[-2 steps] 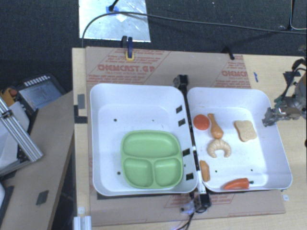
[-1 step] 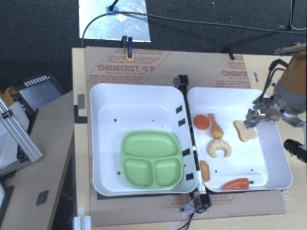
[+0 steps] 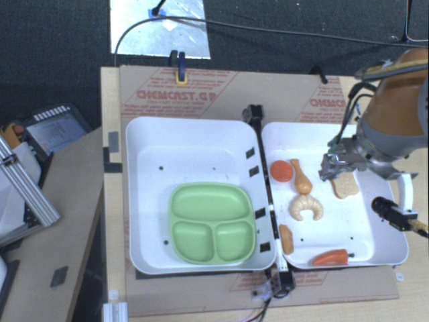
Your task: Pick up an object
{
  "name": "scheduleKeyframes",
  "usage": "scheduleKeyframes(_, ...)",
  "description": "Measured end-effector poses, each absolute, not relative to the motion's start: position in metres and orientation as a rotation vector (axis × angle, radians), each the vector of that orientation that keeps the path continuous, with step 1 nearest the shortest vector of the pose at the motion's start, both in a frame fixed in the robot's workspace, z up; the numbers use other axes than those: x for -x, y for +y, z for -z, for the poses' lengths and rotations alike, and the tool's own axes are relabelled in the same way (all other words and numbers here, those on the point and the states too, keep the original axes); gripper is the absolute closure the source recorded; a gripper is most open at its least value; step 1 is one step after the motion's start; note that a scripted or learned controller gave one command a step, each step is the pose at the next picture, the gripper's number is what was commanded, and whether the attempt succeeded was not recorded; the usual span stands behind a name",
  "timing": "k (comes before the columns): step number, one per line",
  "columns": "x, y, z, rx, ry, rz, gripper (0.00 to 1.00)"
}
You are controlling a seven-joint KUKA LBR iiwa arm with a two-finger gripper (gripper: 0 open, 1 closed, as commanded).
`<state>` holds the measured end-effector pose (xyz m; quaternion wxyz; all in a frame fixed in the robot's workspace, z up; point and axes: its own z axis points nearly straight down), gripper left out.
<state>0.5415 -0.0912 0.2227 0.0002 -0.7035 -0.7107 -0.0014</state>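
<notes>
My gripper [image 3: 333,167] hangs over the right bin [image 3: 385,247], just above the left end of a tan bread slice [image 3: 346,186]. West of it lie a red tomato slice [image 3: 282,171] and an orange drumstick [image 3: 301,178]. A pale croissant [image 3: 306,208] sits below those. Near the bin's left wall lies a small orange sausage [image 3: 286,239], and a red-orange carrot [image 3: 330,257] rests along the front wall. Nothing shows between the gripper's fingers.
The left bin [image 3: 147,153] holds a green divided plate [image 3: 211,222]. A black divider strip [image 3: 261,180] runs between the two bins. A blue-and-yellow clamp [image 3: 179,67] stands at the back of the board.
</notes>
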Motion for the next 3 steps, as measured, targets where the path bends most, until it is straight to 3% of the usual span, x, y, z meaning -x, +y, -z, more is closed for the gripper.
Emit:
scheduleKeyframes(1,-0.538,-0.031,-0.225,2.208,-2.233,0.004,1.00)
scheduleKeyframes(2,-0.548,0.024,-0.235,2.209,-2.234,0.005,1.00)
scheduleKeyframes(3,-0.550,0.074,-0.220,2.210,-2.231,0.001,1.00)
